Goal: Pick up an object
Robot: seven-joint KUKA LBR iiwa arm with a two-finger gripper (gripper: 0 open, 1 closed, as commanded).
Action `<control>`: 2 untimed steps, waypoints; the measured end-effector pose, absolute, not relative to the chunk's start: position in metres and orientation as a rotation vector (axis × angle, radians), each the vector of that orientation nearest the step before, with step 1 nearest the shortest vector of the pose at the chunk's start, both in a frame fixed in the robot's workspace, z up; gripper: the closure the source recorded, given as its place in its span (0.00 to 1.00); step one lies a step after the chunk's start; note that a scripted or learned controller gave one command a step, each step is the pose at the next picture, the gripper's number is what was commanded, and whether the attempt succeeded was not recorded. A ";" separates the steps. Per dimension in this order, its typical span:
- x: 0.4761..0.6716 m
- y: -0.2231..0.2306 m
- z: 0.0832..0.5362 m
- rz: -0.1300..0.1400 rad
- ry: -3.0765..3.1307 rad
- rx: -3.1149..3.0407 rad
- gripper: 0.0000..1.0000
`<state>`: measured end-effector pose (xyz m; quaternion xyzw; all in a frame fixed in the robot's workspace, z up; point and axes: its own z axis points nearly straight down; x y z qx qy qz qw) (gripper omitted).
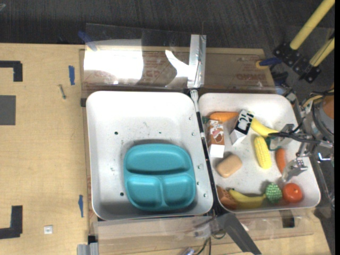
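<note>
Light wooden bench top (37, 158) fills left and centre – black tape corner marks (15, 70) near left edge, grey square (7, 110) between them, short blue tape strips (71, 74) nearer middle. Dark grey floor (159, 7) across top, beyond bench. Clear plastic sheet (138, 60) standing at bench's far side, bright glare of overhead light on it – brown cardboard (234, 68) behind. Yellow poles (316, 17) with black clamps at upper right

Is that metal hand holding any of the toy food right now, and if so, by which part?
Nothing is visibly held. The hand hangs over the right bin, beside the carrot and above the tomato, with no food between its fingers.
</note>
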<state>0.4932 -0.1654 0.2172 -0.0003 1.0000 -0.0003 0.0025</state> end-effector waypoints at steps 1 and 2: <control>0.504 -0.160 0.098 0.005 3.141 -0.174 0.00; 0.566 -0.128 0.088 0.000 3.132 0.076 0.00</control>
